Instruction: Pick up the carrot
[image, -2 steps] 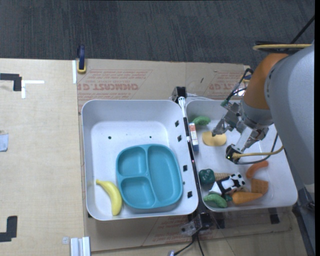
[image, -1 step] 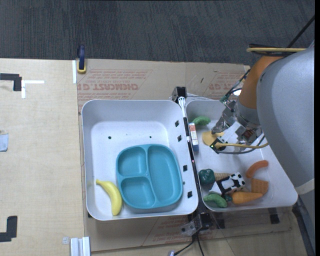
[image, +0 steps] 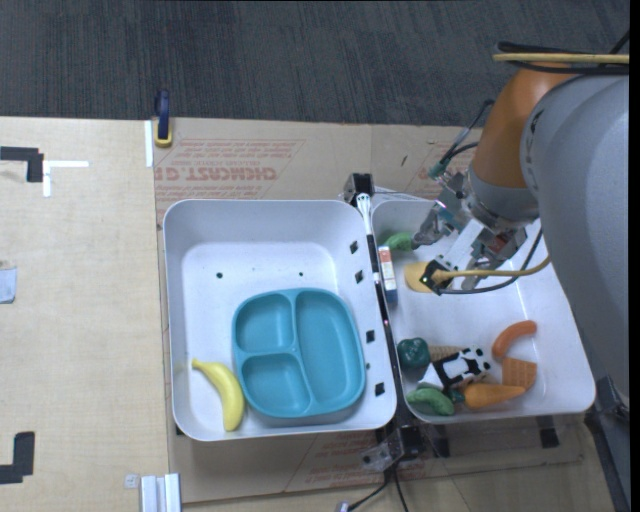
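The carrot is a long orange piece lying along the front wall of the right bin, at its near right corner. My gripper hangs over the far left part of that same bin, well away from the carrot. It is close to a small green item and a yellow item. Nothing shows between the gripper and the carrot except open bin floor.
Around the carrot lie a curved orange piece, an orange ridged piece, a black-and-white toy, a dark green item and a green item. The left bin holds a teal divided plate and a banana.
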